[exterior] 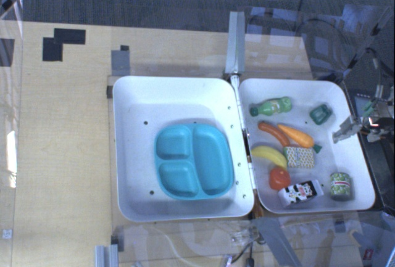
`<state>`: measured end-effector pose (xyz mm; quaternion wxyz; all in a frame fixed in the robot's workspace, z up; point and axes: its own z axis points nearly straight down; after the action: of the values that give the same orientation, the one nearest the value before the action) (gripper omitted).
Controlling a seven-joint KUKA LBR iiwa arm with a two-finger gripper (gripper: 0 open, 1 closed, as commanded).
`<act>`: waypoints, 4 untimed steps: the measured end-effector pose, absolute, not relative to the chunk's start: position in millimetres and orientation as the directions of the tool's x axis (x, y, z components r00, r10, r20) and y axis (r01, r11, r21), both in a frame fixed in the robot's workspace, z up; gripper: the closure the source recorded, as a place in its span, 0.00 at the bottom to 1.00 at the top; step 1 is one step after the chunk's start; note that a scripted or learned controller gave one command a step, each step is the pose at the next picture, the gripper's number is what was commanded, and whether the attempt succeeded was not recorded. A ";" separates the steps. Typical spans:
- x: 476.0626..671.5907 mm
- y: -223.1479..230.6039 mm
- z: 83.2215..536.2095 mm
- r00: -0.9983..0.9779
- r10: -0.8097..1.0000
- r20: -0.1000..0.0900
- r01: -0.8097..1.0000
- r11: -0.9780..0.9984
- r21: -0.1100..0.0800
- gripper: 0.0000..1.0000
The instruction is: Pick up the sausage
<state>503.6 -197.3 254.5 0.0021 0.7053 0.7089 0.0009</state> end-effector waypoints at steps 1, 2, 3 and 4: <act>488.6 -171.3 233.2 0.166 0.986 0.000 0.986 -0.166 0.005 0.00; 543.7 -95.5 185.3 0.137 0.991 0.000 0.991 -0.137 0.004 0.00; 588.5 -93.5 184.2 0.298 0.955 0.000 0.955 -0.298 0.004 0.00; 588.3 -87.0 100.7 0.076 0.997 0.001 0.997 -0.076 0.007 0.00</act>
<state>588.3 -87.0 100.7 0.0022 0.7335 0.6796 0.0026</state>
